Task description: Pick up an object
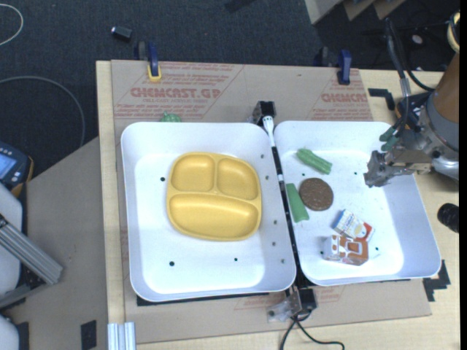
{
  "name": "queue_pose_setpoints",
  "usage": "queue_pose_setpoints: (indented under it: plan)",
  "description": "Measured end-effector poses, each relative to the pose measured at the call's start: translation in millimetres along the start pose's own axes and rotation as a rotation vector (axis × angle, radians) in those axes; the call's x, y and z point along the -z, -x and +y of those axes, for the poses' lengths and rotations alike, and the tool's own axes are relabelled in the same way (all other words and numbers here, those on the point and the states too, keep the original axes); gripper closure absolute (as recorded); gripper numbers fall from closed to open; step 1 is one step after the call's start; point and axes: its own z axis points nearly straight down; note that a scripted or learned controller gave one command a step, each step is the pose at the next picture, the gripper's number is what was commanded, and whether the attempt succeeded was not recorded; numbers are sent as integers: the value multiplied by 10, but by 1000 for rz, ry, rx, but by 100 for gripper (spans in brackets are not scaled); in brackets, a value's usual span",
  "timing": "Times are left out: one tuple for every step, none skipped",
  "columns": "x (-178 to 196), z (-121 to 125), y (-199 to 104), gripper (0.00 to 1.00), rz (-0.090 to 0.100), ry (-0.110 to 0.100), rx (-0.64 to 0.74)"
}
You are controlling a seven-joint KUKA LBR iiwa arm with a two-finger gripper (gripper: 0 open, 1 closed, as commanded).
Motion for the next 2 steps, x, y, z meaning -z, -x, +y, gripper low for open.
queue_pose_setpoints:
  plan:
    - [-178,-9,-221,100,1,-9,-2]
    - [-496,-12,-560,100,2,-11,-1]
